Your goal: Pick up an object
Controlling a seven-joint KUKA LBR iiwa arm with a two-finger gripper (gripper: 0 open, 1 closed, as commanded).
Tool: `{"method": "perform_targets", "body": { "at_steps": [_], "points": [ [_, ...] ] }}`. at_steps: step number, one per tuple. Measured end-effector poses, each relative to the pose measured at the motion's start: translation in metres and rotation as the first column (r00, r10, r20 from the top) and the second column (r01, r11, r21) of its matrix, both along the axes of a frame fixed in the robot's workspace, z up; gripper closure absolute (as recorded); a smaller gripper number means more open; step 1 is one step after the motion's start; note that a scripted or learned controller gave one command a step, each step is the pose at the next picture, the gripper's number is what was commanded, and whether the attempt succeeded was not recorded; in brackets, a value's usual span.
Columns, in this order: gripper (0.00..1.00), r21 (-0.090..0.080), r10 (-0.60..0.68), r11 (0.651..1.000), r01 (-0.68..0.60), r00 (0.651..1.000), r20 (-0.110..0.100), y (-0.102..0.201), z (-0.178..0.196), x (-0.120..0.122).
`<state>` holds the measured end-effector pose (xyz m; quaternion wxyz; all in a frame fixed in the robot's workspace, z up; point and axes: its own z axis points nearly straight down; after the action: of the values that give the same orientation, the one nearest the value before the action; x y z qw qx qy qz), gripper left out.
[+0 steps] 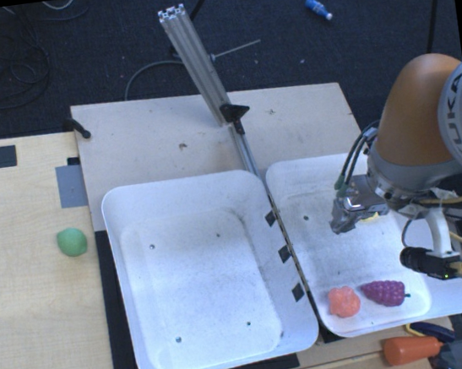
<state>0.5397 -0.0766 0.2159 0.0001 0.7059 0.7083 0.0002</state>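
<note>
Orange carrot toy [412,348] at bench front edge. End effector [344,221] hovers over right bin [299,182], finger state unclear; next: descend toward purple grapes [384,292].

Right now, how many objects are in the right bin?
2. An orange-pink fruit and a purple grape bunch lie side by side near the front edge of the right bin. The arm covers part of that bin, so more may be hidden.

bins: 2 [183,196] [314,172] | green ball: 1 [72,242] | orange-pink fruit: 1 [344,302] | purple grapes: 1 [384,292] | carrot: 1 [412,348]
</note>
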Motion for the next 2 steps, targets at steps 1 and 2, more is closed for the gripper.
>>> {"method": "perform_targets", "body": {
  "at_steps": [1,2],
  "points": [
    [1.00,0.001,-0.001,1.000,0.001,1.000,-0.002,0.051,-0.005,-0.009],
    [1.00,0.001,-0.001,1.000,0.001,1.000,-0.001,0.099,-0.007,-0.005]
  ]
}}
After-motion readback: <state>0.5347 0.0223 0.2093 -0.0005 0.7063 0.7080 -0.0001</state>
